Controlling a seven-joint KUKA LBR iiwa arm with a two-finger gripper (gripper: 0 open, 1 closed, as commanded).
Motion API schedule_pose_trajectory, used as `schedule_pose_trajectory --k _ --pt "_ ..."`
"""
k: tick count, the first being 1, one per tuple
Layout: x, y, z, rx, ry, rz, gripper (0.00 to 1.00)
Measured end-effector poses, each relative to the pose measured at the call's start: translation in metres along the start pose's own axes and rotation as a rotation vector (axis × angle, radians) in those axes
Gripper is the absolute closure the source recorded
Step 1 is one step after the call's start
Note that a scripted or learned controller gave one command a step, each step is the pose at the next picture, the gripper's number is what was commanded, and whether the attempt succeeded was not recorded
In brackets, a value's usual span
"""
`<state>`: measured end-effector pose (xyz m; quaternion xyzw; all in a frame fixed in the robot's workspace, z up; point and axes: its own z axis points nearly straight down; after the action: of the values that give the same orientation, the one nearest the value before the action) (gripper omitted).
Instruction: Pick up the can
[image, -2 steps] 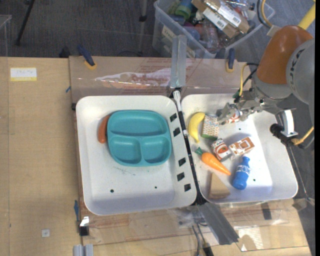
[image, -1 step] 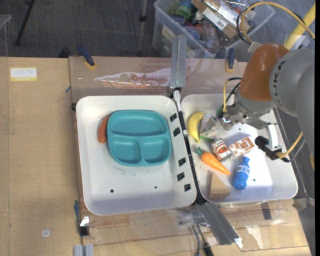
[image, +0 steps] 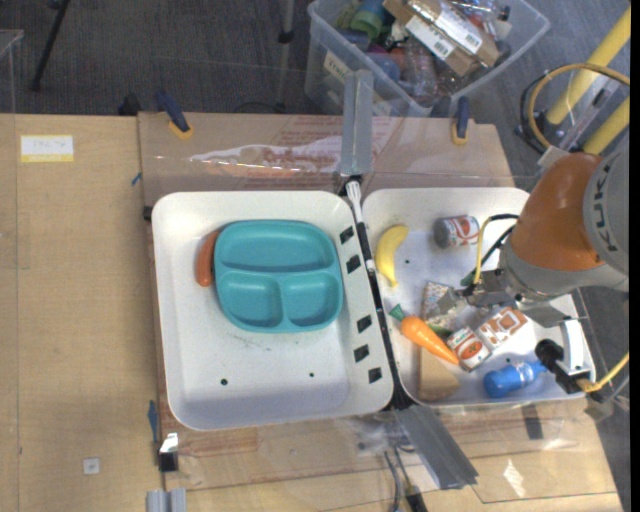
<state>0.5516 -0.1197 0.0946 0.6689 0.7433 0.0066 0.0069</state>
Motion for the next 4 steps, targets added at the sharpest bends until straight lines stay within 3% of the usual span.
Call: schedule_pose_trajectory --k 1,2,3,4 --pt "-0.001 0.088 -0.001 -0.004 -0.004 0.016 0.0" --pt "-0.094 0.107 -0.083 0.014 -0.003 0.139 0.0" --pt "-0.003 0.116 -0.018 0.019 0.001 0.062 0.0" --pt "0.022 0.026 0.001 0.019 0.001 0.024 0.0"
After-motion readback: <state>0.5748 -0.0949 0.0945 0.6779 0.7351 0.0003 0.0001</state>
